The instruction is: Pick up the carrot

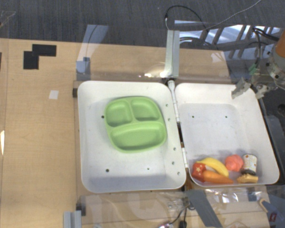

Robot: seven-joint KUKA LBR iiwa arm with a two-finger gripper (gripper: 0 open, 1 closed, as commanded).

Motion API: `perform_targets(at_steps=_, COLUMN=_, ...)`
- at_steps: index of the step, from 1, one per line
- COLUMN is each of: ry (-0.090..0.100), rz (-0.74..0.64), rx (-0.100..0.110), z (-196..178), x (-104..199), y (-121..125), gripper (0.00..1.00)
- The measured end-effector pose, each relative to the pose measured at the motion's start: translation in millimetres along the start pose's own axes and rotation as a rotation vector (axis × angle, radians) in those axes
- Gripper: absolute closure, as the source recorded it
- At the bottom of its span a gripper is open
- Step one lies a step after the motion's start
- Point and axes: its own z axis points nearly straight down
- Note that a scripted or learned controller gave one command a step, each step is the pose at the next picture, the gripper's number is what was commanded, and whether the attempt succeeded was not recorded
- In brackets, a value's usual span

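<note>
Carrot (pixel 217 177) lies flat along the near edge of the right bin (pixel 213 122), its length running roughly left to right, in the bin's near corner cluster. A red pepper-like piece (pixel 198 169) touches its left end, and a yellow banana (pixel 214 166) rests just behind it, curving over its top side. To the right of the banana sits a round pink-red fruit (pixel 234 162), and beside that a small jar with a dark lid (pixel 249 163) stands close to the bin's right wall, with a brown-and-yellow item (pixel 248 177) in front of it. The far part of this bin's floor is bare white. The left bin (pixel 92 127) adjoins it and holds a green divided plate (pixel 135 123), lying flat near its middle. Both bins rest on the wooden desk (pixel 33 127). The gripper (pixel 249 87) hovers over the far right corner of the right bin, well apart from the carrot; its fingers (pixel 239 90) stand spread apart with nothing between them.
</note>
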Motion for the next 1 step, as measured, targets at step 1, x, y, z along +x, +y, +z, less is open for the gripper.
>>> perform_targets(at_steps=1, ry=-0.001, rz=-0.07, rx=-0.002, z=-9.2, x=-4.3, y=-41.8, gripper=0.0)
